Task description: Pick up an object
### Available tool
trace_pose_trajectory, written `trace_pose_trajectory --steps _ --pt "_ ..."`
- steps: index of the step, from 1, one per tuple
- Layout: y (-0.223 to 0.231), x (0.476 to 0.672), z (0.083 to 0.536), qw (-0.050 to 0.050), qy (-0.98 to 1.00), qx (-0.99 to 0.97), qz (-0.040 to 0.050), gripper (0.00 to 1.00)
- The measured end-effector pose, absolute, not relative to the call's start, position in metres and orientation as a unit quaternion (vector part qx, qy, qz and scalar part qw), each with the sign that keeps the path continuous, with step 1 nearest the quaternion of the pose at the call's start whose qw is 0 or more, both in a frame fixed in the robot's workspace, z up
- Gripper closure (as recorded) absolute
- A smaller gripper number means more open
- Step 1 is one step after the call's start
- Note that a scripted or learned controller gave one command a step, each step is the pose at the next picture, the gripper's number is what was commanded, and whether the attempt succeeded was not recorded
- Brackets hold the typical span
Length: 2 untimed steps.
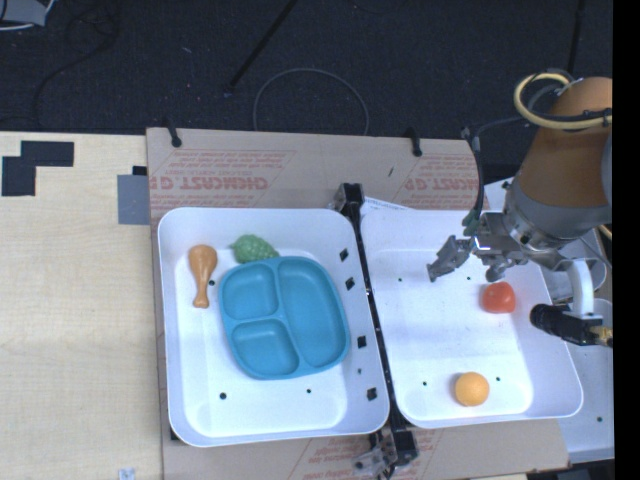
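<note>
The camera view looks down at a slant on two shallow white bins set side by side on a cardboard sheet on the table (70, 298).

In the left bin (185, 398), a blue divided plate (283, 316) lies with its long axis running roughly top to bottom, tipped a little to the right at the lower end. Just beside its upper left corner sits a green leafy toy (254, 248), touching or nearly touching the plate rim. Left of that lies a toy chicken drumstick (202, 273), long axis nearly vertical, fat end up and thin bone end pointing down toward the near edge.

In the right bin (420, 368), a red tomato-like toy (498, 297) rests near the right side, round, with no clear long axis. An orange ball-like fruit (471, 389) lies well apart from it, near the front wall.

The arm (565, 158) reaches in from the right, and the gripper (455, 258) hangs over the upper middle of the right bin, its fingers (443, 266) pointing down and left. The gripper grasps nothing; the fingers look spread, with bare bin floor beneath them. The red toy lies near the gripper, to its right and lower, not touching it.
</note>
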<state>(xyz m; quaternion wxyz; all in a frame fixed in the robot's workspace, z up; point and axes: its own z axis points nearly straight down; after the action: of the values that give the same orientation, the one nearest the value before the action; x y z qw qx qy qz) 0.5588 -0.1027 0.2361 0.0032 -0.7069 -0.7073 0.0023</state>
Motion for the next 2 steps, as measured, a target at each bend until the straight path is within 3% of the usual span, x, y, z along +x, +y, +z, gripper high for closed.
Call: trace_pose_trajectory --steps 1,2 --pt "-0.098 0.561 0.173 0.004 -0.707 -0.707 0.0030 0.00" --pt "-0.103 0.552 0.114 0.004 -0.707 -0.707 0.0028 0.00"
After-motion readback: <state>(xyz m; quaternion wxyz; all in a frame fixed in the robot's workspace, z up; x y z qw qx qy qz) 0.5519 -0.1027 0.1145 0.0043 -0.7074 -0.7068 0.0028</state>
